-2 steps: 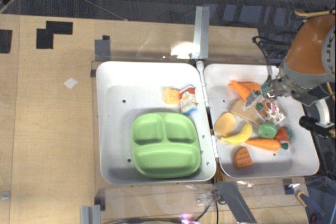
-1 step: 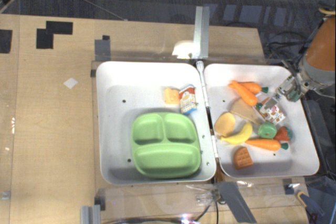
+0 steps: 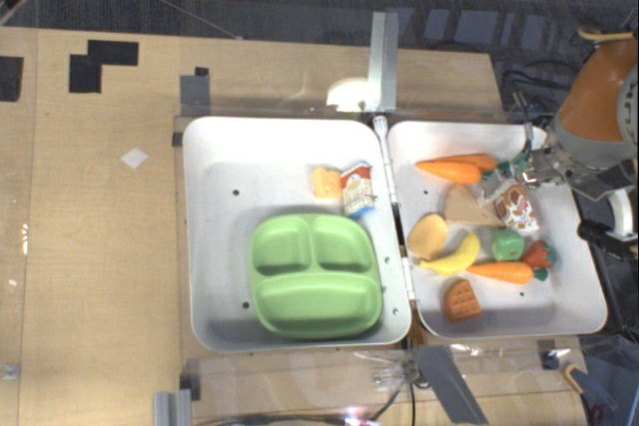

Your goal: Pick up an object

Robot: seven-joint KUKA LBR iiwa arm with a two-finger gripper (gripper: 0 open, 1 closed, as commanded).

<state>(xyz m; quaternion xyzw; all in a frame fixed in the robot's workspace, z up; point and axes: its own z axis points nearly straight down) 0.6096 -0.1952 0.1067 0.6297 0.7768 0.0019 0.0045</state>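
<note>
Your hand (image 3: 523, 177) sits at the right bin's (image 3: 589, 309) far right, over a small printed packet (image 3: 516, 208); its grip you cannot tell; carrots (image 3: 454, 169), banana (image 3: 454, 257) lie nearby.

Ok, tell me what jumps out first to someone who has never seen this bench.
The big green divided plate dominates the left bin, with a small carton and a yellow piece just above it. The right bin is a bright jumble of toy food: two carrots, a banana and a waffle. The arm's orange band glows at the right edge.
</note>
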